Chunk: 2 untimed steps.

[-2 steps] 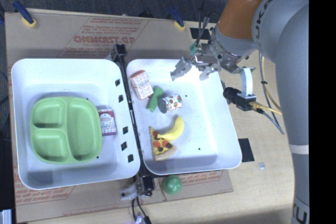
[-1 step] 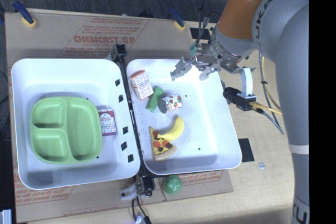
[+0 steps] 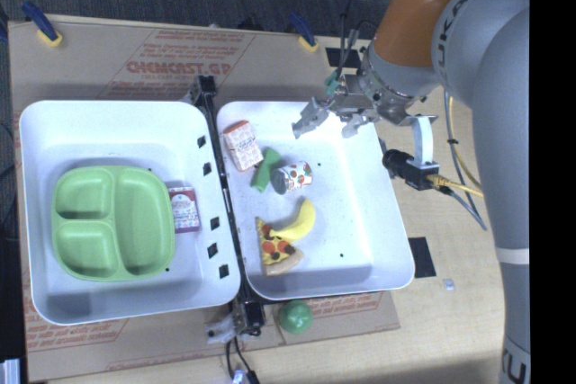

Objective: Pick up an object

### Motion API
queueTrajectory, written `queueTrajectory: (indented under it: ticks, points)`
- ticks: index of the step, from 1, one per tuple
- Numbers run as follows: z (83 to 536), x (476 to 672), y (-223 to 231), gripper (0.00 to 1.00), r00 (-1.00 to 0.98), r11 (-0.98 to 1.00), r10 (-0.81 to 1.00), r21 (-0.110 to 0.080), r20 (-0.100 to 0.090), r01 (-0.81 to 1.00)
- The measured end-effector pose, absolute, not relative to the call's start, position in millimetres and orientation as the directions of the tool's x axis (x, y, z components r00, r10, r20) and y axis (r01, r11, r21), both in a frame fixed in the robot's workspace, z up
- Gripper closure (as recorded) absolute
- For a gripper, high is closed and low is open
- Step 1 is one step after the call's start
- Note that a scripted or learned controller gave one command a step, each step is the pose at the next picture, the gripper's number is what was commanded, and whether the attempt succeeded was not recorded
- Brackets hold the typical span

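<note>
The right bin [image 3: 378, 220] holds a small red and white carton [image 3: 241, 145], a green piece [image 3: 265, 171], a small printed can [image 3: 293, 176] lying on its side, a banana [image 3: 299, 220] and a toy pizza slice [image 3: 275, 247]. My gripper [image 3: 328, 125] hangs over the back of this bin, to the right of the carton and above the can in the picture. Its two fingers stand apart, open, with nothing between them.
The left bin [image 3: 54, 126] holds a green divided plate [image 3: 112, 220] and a red packet [image 3: 183, 208] by its right wall. A green ball [image 3: 293, 316] lies on the cardboard in front of the right bin. Clamps sit along the bins' shared edge.
</note>
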State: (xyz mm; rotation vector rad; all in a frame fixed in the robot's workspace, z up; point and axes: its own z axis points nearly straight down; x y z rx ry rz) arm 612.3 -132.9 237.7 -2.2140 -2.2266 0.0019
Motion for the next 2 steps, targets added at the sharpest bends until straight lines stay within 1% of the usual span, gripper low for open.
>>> queueTrajectory:
  ticks: [2]
  points:
    - [237.7,612.3,-132.9,0.00,-0.006,0.006,1.000,-0.002,0.000,1.000]
